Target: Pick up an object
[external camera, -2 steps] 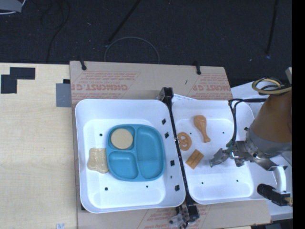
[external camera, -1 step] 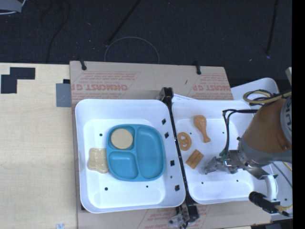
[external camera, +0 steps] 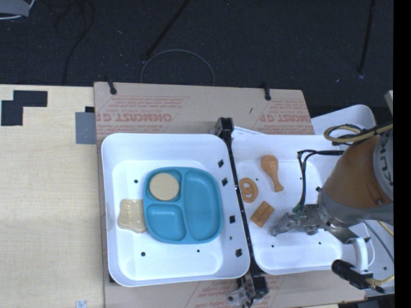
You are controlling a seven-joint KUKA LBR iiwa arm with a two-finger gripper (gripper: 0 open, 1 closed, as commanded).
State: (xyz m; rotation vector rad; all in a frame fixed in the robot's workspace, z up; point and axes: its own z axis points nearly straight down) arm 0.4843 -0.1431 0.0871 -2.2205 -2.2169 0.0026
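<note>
cracker (external camera: 262,213) is being left lying in the right bin (external camera: 282,265), just left of the gripper (external camera: 280,226) | jaws: can't really be told, nothing seen held | pretzel (external camera: 248,188) and drumstick (external camera: 271,171) are being kept further back of the cracker

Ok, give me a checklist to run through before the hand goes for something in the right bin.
1. Things to pick lie in the right bin: ok; a drumstick, a pretzel and a brown block.
2. Hand over the right bin: ok, low, just right of the brown block.
3. Nothing caught in the hand: cannot tell.
4. Nearest thing lies free of others: ok; the block sits apart from the pretzel.
5. Left bin out of the way: ok; its blue tray sits beyond the divider.
</note>
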